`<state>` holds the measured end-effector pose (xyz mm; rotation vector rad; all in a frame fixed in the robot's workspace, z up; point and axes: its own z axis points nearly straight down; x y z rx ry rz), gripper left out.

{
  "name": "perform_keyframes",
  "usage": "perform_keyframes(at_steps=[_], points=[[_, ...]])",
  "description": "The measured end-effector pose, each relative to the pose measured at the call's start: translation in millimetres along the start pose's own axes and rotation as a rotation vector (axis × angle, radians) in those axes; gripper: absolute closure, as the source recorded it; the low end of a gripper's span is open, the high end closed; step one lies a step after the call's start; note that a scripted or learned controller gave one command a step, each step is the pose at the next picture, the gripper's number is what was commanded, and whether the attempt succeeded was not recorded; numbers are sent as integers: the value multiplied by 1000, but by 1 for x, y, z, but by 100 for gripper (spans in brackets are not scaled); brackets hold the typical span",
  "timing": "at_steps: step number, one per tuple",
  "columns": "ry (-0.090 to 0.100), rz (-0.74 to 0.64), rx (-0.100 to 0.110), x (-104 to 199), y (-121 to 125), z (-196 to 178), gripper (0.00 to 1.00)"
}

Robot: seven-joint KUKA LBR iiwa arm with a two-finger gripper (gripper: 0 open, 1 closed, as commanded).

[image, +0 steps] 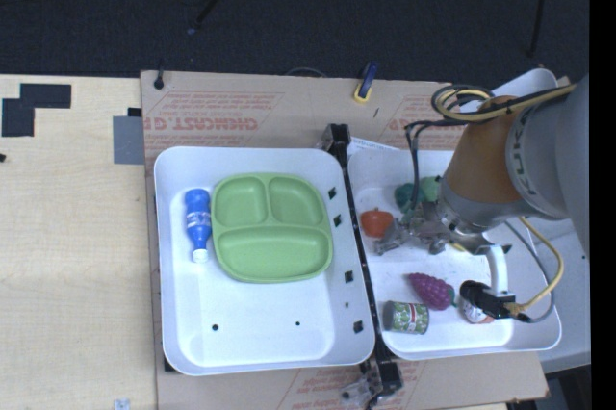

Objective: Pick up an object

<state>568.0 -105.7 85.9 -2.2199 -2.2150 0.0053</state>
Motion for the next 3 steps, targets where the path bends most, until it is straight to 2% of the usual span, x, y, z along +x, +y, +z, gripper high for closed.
perform_keyframes(at_steps=[1, 3], points=[[0, 7, -1, -2, 0, -12, 100], [-2, -2, -9, 2, -5, -124, 100]])
